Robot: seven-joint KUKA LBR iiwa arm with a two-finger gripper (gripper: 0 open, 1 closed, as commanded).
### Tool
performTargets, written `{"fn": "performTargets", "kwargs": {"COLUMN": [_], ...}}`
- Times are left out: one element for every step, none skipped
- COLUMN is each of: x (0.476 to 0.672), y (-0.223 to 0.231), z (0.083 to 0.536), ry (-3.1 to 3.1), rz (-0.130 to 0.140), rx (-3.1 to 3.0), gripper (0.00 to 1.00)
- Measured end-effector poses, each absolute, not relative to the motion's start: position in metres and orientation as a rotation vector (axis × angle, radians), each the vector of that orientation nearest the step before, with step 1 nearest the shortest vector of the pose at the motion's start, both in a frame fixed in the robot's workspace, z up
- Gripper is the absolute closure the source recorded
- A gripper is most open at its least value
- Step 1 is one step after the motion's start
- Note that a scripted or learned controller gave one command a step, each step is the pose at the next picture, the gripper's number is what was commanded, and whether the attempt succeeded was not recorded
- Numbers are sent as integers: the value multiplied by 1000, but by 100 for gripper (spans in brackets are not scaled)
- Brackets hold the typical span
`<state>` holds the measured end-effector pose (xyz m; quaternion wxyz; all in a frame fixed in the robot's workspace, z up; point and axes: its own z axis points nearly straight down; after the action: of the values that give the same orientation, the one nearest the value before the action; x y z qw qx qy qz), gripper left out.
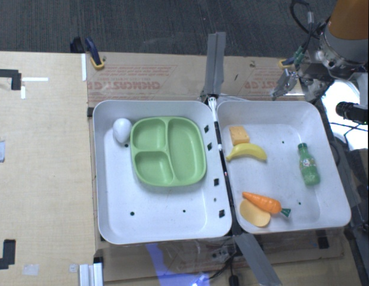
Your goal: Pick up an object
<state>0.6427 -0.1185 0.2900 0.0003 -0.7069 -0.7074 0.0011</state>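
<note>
Because no object is yet lifted, the step in hand is judged to be the approach. Candidate objects lie in the right bin point(327, 133): a banana point(248, 152) near the left wall, with an orange block point(239, 134) just behind it, touching or nearly so; a green bottle point(308, 164) lying toward the right wall; and a carrot point(264, 202) resting against a pale yellow disc point(255, 214) at the front. The gripper point(287, 83) hangs above the far rim of that bin, clear of every object. Whether its pincer stands apart or together cannot be told; the tip is small and cluttered by cables. The next move calls for travel forward over a chosen object, then a straight descent. The left bin point(112, 219) holds a green divided plate point(169, 151) and a white ball point(121, 128) touching its left edge.
</note>
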Motion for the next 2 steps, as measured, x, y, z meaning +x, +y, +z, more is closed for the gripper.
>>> {"fn": "performTargets", "kwargs": {"x": [654,626], "y": [-92,-96], "z": [151,96], "ry": [-2244,-2304], "rz": [4,1], "rx": [-2197,-2136], "gripper": [0,0]}}
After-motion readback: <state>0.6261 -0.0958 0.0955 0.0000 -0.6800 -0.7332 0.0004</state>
